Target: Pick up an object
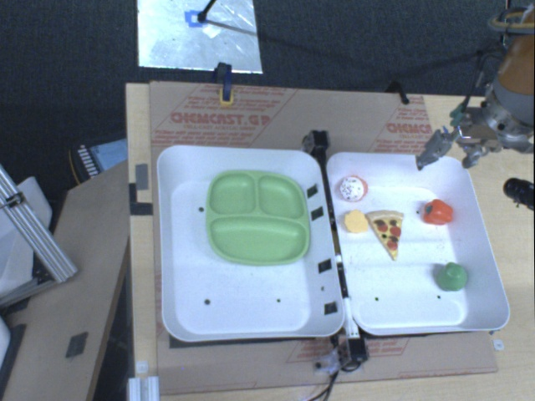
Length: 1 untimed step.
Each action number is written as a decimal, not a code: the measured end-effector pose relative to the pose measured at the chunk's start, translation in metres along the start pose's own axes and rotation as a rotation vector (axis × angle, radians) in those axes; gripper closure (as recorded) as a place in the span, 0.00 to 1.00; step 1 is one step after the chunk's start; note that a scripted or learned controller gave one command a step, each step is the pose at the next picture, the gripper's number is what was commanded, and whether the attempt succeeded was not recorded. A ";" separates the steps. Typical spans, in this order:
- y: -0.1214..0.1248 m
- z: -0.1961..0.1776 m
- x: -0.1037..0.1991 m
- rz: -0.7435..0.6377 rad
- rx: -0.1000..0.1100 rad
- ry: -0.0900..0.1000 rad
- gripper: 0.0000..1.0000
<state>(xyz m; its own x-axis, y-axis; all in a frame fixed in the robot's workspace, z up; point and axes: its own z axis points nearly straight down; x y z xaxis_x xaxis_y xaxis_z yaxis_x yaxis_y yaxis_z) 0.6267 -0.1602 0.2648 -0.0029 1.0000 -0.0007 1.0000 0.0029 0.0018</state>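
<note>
Right bin point(481, 224): pizza slice point(388, 230) touching, perhaps, cheese point(357, 221)

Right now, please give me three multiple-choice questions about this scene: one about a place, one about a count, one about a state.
1. Where does the green divided plate lie?
A. left bin
B. right bin
C. on the bench beside the bins

2. How many toy foods lie in the right bin?
A. three
B. five
C. seven

3. What is between the fingers of the gripper?
A. the pizza slice
B. the red pepper
C. nothing

Answers:
1 A: it fills the left bin.
2 B: donut, yellow piece, pizza slice, red pepper, green pepper.
3 C: it hangs over the bin's far edge, fingers spread.
</note>
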 end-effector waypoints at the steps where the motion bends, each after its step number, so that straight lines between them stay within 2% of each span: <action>1: 0.000 0.047 0.009 -0.003 0.003 0.001 0.00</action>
<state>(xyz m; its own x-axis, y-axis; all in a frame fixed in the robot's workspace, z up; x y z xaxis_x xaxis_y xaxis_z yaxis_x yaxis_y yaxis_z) 0.6272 -0.1509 0.2180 -0.0058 1.0000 0.0001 1.0000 0.0058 -0.0011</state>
